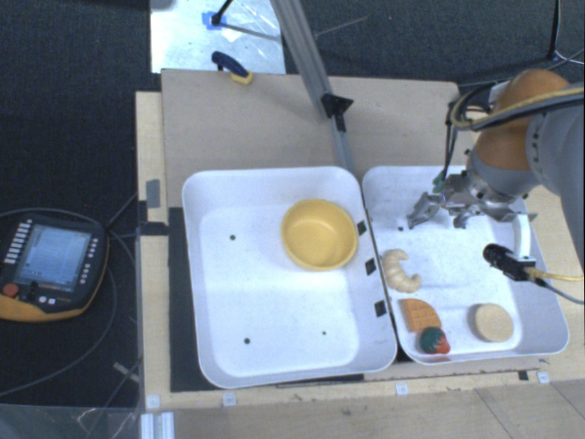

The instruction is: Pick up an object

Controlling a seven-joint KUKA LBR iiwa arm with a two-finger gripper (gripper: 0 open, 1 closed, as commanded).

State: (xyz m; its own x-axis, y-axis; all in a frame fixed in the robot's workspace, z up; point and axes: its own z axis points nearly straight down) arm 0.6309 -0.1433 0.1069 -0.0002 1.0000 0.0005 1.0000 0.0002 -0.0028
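Note:
My gripper (pixel 437 218) hangs over the back part of the right bin (pixel 548 273), its two fingers spread open with nothing between them. In front of it, near the bin's left wall, lies a cream, curled croissant-shaped piece (pixel 398 270). Further forward sit an orange cracker-like square (pixel 420 314), a small green and red item (pixel 434 340) and a round beige disc (pixel 492 322). The gripper is apart from all of them. A yellow bowl (pixel 318 234) stands upright in the back of the left bin (pixel 219 282).
A black cable connector (pixel 501 259) hangs off the wrist over the right bin. A grey pole (pixel 311 58) slants across the board behind the bins. A teach pendant (pixel 46 263) lies on the floor at the left.

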